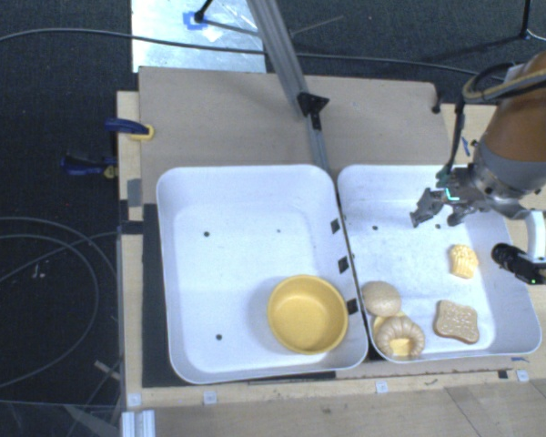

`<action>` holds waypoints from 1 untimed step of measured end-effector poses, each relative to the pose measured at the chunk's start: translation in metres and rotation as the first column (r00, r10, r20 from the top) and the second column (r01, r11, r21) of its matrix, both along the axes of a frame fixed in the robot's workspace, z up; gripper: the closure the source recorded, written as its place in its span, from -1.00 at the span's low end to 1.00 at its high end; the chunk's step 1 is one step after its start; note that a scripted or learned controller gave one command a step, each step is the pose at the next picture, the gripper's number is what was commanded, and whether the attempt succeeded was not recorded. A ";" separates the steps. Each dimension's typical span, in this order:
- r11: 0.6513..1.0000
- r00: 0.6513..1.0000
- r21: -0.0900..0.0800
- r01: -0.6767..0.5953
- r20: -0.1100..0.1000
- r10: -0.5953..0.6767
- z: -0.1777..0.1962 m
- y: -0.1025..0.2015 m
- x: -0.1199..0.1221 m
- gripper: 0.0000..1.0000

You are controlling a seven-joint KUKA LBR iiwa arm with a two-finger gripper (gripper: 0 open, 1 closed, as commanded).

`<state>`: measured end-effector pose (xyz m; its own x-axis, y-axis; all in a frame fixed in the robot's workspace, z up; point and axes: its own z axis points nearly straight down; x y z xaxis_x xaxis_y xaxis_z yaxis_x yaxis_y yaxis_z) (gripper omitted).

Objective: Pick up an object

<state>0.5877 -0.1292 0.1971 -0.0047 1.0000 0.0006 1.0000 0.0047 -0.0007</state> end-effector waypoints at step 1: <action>1.000 1.000 0.000 0.000 0.002 0.000 0.001 0.000 0.001 -1.00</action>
